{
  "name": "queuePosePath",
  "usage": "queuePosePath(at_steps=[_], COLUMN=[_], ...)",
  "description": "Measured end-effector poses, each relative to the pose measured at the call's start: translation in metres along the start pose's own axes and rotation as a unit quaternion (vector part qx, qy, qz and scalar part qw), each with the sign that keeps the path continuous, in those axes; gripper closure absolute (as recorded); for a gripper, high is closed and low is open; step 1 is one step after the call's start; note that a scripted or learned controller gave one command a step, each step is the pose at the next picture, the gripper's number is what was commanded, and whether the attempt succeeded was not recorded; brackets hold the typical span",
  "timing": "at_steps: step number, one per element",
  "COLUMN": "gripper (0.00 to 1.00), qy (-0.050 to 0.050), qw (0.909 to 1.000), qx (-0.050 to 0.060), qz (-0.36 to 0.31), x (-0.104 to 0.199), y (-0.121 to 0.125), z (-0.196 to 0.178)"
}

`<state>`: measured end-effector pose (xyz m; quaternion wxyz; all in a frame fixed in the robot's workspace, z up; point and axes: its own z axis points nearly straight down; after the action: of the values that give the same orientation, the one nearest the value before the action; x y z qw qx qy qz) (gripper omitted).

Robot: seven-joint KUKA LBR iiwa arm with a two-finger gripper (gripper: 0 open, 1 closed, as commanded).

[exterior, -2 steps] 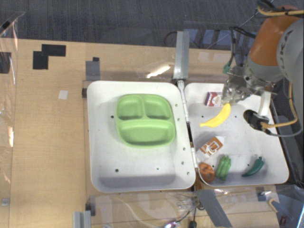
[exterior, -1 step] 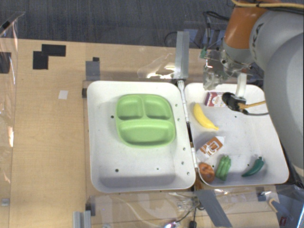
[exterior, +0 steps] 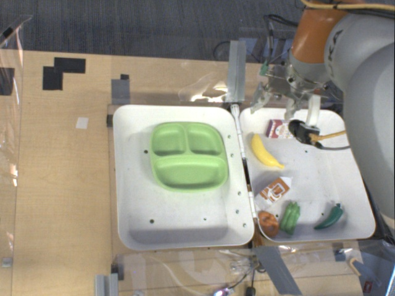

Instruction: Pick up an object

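Camera view: tool [exterior: 300, 112] hangs over the far end of the right bin [exterior: 321, 177], just beside a red-white packet [exterior: 276, 129]; open or closed cannot be told. Banana [exterior: 265, 152], orange packet [exterior: 276, 190] and green pepper [exterior: 290, 217] all lie in the bin. Judged: nothing picked yet; descent, grasp and lift remain.
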<state>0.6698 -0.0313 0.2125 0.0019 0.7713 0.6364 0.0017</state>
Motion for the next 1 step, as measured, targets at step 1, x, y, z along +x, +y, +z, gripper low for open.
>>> queuePosePath(at_steps=[1], gripper=[0.0], qy=[0.0], qw=[1.0], qx=[0.001], qz=[-0.005], x=[-0.0516], y=[0.0006], z=[0.114])
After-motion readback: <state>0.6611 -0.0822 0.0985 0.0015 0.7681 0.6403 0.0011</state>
